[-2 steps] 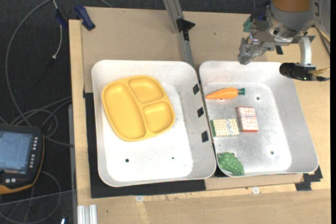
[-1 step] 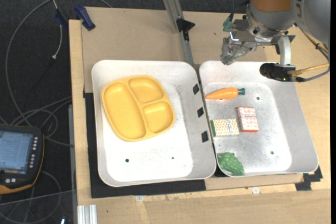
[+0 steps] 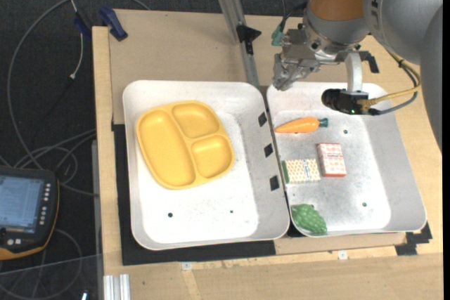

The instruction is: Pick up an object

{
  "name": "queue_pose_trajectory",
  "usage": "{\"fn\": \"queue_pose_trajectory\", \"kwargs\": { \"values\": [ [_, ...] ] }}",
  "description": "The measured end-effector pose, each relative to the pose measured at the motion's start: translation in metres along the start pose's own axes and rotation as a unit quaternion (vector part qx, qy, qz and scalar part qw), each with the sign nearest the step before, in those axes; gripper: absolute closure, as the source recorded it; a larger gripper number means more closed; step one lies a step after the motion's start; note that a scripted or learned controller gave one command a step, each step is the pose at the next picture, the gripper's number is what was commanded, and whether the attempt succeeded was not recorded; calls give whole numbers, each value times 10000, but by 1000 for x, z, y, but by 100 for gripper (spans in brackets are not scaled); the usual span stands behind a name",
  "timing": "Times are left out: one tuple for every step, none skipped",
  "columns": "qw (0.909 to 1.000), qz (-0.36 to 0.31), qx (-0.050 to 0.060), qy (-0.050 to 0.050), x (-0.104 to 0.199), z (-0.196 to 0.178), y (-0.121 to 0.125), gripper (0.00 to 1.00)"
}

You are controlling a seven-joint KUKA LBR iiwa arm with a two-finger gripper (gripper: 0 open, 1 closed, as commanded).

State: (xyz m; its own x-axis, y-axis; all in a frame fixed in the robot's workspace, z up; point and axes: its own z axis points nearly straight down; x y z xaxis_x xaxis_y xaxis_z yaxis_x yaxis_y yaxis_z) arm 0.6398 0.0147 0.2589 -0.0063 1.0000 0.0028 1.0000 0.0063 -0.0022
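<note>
Since nothing sits between the fingers, I'd say the pick has not happened yet. The gripper (image 3: 283, 81) hangs above the far edge of the right bin (image 3: 394, 172), near the divide between the 2 bins; whether its fingers are apart or together I cannot tell. Below it lie 4 candidates: a toy carrot (image 3: 298, 126) nearest, a red box (image 3: 331, 159), a small patterned box (image 3: 301, 171), and a green lump (image 3: 309, 218). The yellow tray (image 3: 184, 144) rests in the left bin (image 3: 140, 221). Descent, grasp and lift all remain.
</note>
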Motion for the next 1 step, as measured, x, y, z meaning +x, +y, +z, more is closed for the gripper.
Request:
{"fn": "queue_pose_trajectory", "kwargs": {
  "values": [
    [10000, 1, 5, -1, 50, 4, -10, 100]
  ]
}}
